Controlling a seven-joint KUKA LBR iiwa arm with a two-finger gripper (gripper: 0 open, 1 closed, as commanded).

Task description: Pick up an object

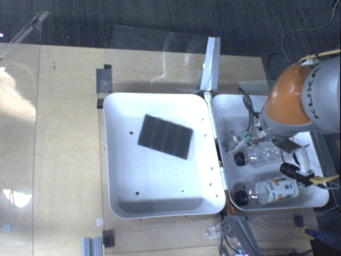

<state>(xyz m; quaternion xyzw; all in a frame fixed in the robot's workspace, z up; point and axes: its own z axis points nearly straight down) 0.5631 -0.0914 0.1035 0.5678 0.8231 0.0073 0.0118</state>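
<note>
My gripper [246, 139] hangs low in the right bin [228, 110], at the end of the grey arm with the orange band [285, 97]. Just below it lies a small clear bottle [262, 156] on its side, black cap pointing left. The gripper is right above or touching the bottle's cap end; I cannot make out which. A larger clear bottle with a printed label [273, 191] lies along the bin's front wall, its black cap also to the left. A flat black ribbed pad [165, 136] rests in the left bin [160, 209].
The two bins meet at a shared wall [216, 148] close to the gripper's left. A metal upright [211, 63] stands behind the bins. Pale bench surface [58, 143] stretches to the left.
</note>
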